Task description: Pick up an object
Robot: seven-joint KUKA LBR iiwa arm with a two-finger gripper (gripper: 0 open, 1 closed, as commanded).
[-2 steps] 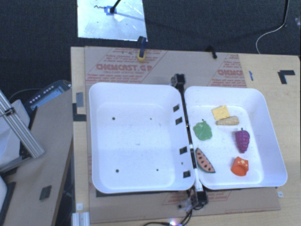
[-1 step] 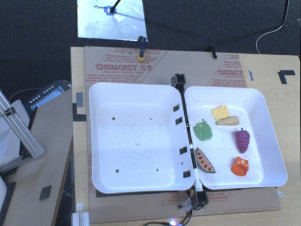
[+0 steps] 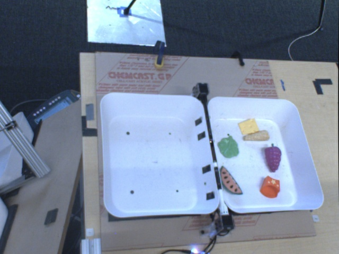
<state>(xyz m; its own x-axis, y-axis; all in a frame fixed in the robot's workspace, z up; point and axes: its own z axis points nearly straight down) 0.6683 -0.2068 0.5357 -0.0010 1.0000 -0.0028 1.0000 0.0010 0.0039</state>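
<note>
White plastic makes up both bins, and we see them set side by side on the bench (image 3: 296,78), touching along a middle seam fitted with small dark clips. The left bin (image 3: 114,194) shows us just its bare floor with a few tiny dark dots. The right bin (image 3: 304,157) holds six toy foods.

Nearest the far wall we find a yellow cheese (image 3: 248,126), and just beside it, toward us, a tan bread piece (image 3: 256,136), the two almost touching. A green pepper (image 3: 228,146) lies near the seam. Purple grapes (image 3: 273,157) sit toward the right wall, apart from the rest. A watermelon slice (image 3: 230,180), red with a dark rind, lies close to the seam at the near side. An orange piece (image 3: 270,187) rests near the front right corner, below the grapes.

Cardboard with red lettering lies under the bins. Beyond the bench, on dark carpet, we see a shiny metal plate (image 3: 125,15).

We cannot tell the end effector's state.
</note>
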